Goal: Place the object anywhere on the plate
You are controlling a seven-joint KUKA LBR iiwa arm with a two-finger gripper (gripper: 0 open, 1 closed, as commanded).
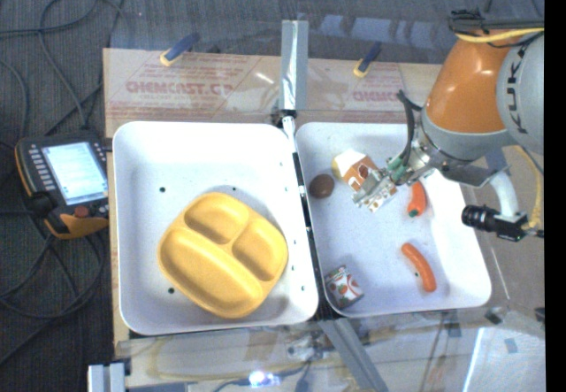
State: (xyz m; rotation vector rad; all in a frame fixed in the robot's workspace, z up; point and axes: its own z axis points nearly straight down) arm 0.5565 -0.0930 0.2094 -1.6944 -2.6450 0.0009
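claw (375, 193) hovers just right of small orange-roofed white toy house (353, 168); claw state indeterminate; yellow compartmented plastic plate (224, 253) lies far left.

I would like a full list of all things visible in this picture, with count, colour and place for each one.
plate: 1, yellow, with three compartments, in the left bin
left bin: 1, white, left half of the bench
right bin: 1, white, right half of the bench
brown ball: 1, dark brown, right bin, near its left wall
toy house: 1, white and orange, right bin, upper part
carrot: 1, orange with a green top, right bin, right of the gripper
sausage: 1, orange-red, right bin, lower right
small can: 1, grey and red, right bin, lower left corner
handheld screen: 1, black and orange, left of the bench
gripper: 1, metal, low over the right bin beside the toy house
arm: 1, grey and orange, from the right
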